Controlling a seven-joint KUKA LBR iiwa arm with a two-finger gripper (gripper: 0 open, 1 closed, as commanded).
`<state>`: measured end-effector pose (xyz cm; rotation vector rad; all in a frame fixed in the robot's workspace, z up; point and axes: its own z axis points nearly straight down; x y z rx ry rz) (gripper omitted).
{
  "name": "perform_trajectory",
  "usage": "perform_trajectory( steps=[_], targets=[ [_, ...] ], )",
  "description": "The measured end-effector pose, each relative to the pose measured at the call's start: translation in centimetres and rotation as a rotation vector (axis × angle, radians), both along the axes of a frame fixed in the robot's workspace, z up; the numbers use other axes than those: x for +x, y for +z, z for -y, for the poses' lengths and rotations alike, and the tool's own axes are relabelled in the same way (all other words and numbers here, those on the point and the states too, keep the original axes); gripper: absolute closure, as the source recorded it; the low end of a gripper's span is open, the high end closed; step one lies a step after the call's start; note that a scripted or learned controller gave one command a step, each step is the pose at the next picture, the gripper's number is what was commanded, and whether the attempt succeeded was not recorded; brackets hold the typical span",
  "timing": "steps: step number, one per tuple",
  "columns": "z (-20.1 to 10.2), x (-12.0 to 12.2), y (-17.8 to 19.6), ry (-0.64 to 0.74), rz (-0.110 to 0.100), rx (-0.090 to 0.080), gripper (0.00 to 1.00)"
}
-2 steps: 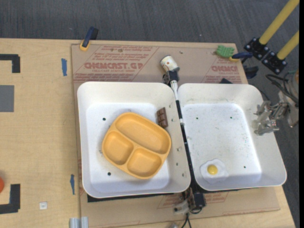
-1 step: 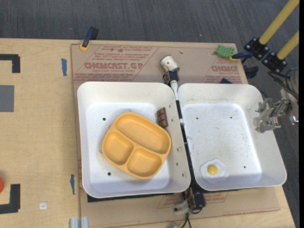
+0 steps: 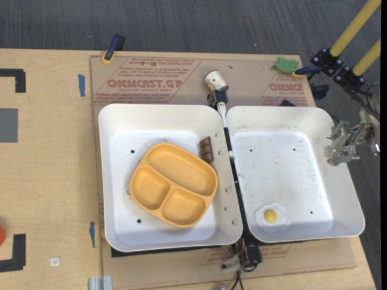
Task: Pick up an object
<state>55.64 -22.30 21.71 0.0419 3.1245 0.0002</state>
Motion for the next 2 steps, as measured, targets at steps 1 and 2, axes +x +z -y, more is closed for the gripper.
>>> perform_trajectory(
  steps=[1, 2],
  targets=[
    [-7.2, -2.8, 0.8, -0.054, -0.014, 0.002, 1.0],
    [-2.4, -2.6, -0.5, 0.44, -0.011, -0.005, 1.0]
  ],
)
